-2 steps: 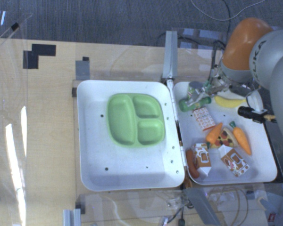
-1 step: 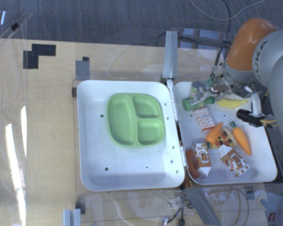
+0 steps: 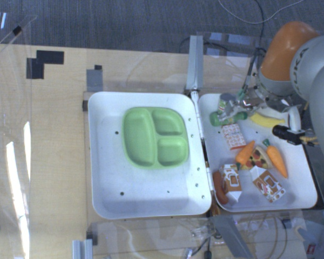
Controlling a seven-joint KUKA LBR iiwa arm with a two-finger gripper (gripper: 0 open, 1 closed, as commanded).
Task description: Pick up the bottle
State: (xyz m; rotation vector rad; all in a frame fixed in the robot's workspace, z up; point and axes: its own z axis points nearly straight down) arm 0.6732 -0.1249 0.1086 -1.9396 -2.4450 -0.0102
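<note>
The bottle is small and green with a pale label. It lies in the far left corner of the right bin. My gripper hangs just to the bottle's right and slightly above it, at the end of the grey arm with the orange band. The gripper's metal parts overlap the bottle's right end, so the contact there is hidden.
In the right bin lie a banana, a carrot, a pizza slice and several small printed cartons. The left bin holds a green divided plate. A metal divider post stands between the bins.
</note>
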